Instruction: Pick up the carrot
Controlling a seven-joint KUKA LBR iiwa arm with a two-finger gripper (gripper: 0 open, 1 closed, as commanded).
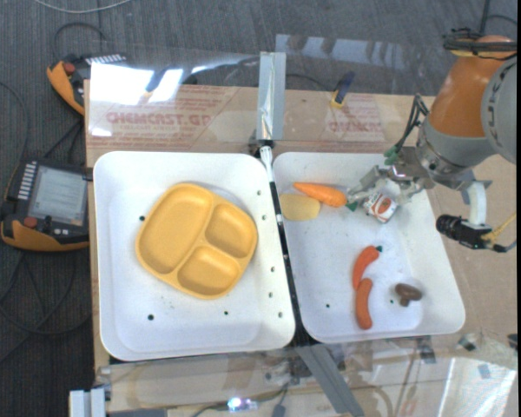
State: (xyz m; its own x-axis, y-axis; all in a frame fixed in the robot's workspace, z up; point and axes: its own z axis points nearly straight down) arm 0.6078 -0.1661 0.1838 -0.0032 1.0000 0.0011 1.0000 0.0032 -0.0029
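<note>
The carrot [319, 195] lies on its side near the back left of the right bin [434, 315], orange with a green stub pointing right. My gripper [378, 189] hangs low just to the right of that green end, close to it, and the view does not show whether they touch. Nothing visibly sits in its grasp. A small red and white object [381, 207] lies directly under or against the gripper.
A pale yellow lump [300, 207] lies just left of the carrot by the bin wall. A red chili [365, 263], a sausage [363, 303] and a brown piece [408, 294] lie toward the front. The left bin [122, 320] holds a yellow divided plate [198, 239].
</note>
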